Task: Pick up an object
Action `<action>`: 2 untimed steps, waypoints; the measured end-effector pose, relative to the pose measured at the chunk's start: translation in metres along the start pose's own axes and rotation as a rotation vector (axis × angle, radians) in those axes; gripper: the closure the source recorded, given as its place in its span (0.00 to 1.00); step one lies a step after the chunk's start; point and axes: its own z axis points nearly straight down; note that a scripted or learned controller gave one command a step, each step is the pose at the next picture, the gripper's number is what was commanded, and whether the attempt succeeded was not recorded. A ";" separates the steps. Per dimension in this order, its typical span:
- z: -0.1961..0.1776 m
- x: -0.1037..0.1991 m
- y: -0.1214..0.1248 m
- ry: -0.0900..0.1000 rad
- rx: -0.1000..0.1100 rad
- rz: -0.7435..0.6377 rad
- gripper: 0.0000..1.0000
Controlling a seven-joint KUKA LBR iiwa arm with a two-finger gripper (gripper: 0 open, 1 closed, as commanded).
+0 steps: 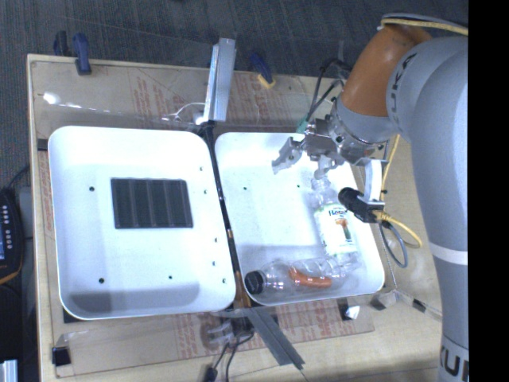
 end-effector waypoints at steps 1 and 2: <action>-0.068 -0.037 -0.028 0.001 -0.001 0.016 0.00; -0.052 -0.041 -0.019 0.003 0.003 -0.120 0.00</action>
